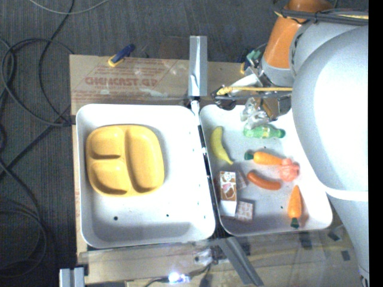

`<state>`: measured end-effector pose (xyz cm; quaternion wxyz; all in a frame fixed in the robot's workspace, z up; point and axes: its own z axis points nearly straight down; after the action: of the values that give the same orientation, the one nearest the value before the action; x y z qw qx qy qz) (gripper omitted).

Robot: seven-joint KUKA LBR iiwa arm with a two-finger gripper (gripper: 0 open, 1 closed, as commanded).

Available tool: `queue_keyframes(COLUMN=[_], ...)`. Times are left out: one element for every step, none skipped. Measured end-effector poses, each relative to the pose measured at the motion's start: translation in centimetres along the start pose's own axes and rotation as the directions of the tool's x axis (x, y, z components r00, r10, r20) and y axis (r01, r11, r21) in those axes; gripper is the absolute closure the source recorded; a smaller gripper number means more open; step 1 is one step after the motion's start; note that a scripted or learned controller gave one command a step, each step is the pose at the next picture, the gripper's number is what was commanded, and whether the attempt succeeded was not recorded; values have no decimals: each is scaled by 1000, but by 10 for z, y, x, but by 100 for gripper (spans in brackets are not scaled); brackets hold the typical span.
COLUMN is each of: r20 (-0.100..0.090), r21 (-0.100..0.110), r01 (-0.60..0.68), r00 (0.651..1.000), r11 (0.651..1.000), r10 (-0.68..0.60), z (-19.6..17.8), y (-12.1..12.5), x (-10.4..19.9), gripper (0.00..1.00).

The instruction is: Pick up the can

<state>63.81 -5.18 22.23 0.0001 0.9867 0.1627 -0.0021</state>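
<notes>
A brown can with a picture label lies in the right bin, near its left wall. A smaller brown box sits just in front of it. My gripper hangs at the far end of the right bin, directly over a clear green bottle and well away from the can. Nothing shows in its grasp. The large grey arm with its orange band covers the bin's right side.
Also in the right bin are a yellow banana, two carrots, a red sausage and a pink toy. In the left bin rests a yellow divided plate. A metal divider stands between the bins.
</notes>
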Motion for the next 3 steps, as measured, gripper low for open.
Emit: queue_keyframes(r20=[1, 0, 2], r21=[1, -1, 2], r01=[117, 397, 241], r00=[993, 918, 970], r11=[993, 918, 970], r10=[-117, -397, -241], z=[-1, -119, 8], y=[-58, -33, -120], x=[-30, -28, -6], gripper=[100, 100, 100])
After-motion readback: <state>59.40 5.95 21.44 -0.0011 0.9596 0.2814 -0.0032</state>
